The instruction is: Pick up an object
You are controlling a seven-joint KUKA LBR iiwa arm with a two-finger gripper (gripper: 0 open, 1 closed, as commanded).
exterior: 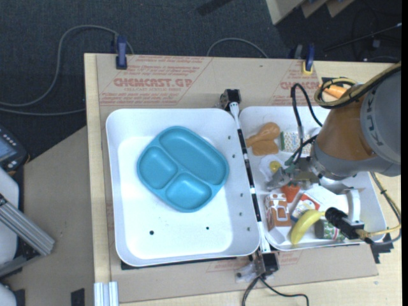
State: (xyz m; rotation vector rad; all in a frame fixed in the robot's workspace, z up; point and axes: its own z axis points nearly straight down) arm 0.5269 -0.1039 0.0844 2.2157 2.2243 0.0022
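- A yellow plastic banana (305,225) lies at the front of the right white bin (306,245), beside a brown-and-white carton (276,210).
- The gripper (290,176) sits low just behind them; its opening cannot be told.
- A blue divided plate (183,168) rests in the left white bin (185,234).

The left bin (121,171) offered the widest room: its lower half and the strip down its left side lay bare, and the blue plate (183,168) took up the upper middle. The right bin (271,115) was crowded. The arm (347,136) covered its centre and right side, a brown toy (264,139) sat at its upper left, and a box (276,210) and banana (304,225) lay close together along its lower edge. Small bare patches showed in its upper left corner and just below the brown toy
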